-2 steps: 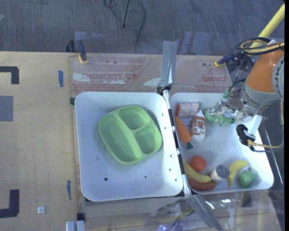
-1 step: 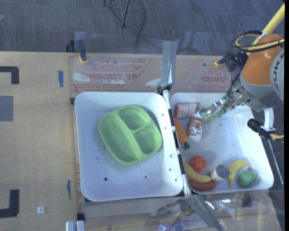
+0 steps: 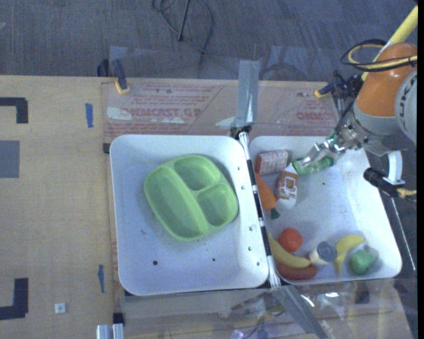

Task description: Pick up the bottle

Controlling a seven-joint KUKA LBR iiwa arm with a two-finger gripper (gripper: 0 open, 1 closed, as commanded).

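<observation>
Now working at the green bottle (image 3: 311, 162), lying tilted just right of the carton (image 3: 272, 161). Touching its end away from the carton with the gripper (image 3: 336, 143); cannot tell if gripping or open. Best squeezing the middle firmly, lifting slowly, staying off the carton.

A robot lab, probably: a wooden bench (image 3: 53, 198) marked with black tape (image 3: 16, 109) and blue tape (image 3: 89, 115), clamped cardboard (image 3: 172, 109), two white bins (image 3: 132, 265), toy food (image 3: 291, 255), loose cables (image 3: 189, 20) on grey carpet (image 3: 66, 33).
</observation>
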